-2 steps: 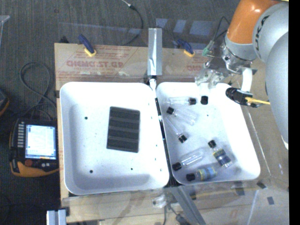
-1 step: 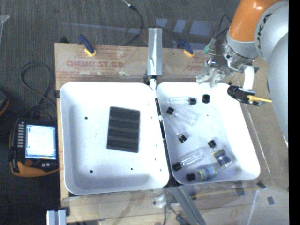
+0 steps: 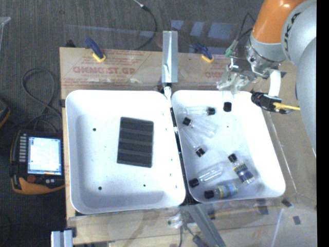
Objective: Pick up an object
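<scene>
The right bin (image 3: 267,138) holds several small clear vials with black caps. One lies near the back (image 3: 198,110), one in the middle (image 3: 205,130), and one toward the front (image 3: 211,175). Two vials with coloured labels lie at the front right (image 3: 242,171) and the front (image 3: 224,190). My gripper (image 3: 232,81) hangs over the back edge of the right bin. A black vial cap (image 3: 226,106) shows just below it, with a faint clear body running up toward the gripper. I cannot tell whether that vial is held or lies in the bin.
A black ridged rectangular pad (image 3: 135,141) lies in the middle of the left bin (image 3: 82,138). A metal post (image 3: 169,60) stands behind the divide between the bins. A handheld pendant (image 3: 38,161) lies to the left of the bench.
</scene>
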Robot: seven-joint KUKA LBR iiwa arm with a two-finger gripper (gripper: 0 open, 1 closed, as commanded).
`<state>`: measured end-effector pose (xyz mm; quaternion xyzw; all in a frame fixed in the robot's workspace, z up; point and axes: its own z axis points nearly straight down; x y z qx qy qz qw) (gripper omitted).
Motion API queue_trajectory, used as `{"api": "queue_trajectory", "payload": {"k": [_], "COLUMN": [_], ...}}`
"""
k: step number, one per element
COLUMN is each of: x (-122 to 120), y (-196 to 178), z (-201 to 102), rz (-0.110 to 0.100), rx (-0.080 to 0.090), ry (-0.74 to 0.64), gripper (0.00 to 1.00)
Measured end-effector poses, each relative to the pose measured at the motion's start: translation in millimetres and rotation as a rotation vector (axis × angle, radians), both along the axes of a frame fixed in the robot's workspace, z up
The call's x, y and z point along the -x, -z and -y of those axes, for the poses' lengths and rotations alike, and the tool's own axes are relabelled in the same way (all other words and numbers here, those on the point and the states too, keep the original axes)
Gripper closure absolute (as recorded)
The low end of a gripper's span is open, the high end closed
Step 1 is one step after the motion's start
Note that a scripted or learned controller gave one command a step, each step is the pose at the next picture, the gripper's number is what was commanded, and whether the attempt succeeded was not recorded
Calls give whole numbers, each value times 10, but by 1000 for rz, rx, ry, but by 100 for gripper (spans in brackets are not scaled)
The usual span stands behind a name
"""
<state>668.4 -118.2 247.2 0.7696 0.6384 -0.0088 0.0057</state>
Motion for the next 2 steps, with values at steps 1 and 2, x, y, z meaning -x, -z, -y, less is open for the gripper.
{"api": "queue_trajectory", "payload": {"k": [1, 2], "x": [-1, -1], "y": [-87, -87], "z": [0, 1], "rz": [-1, -1], "rx": [3, 3], "ry": [-1, -1], "gripper": [100, 0]}}
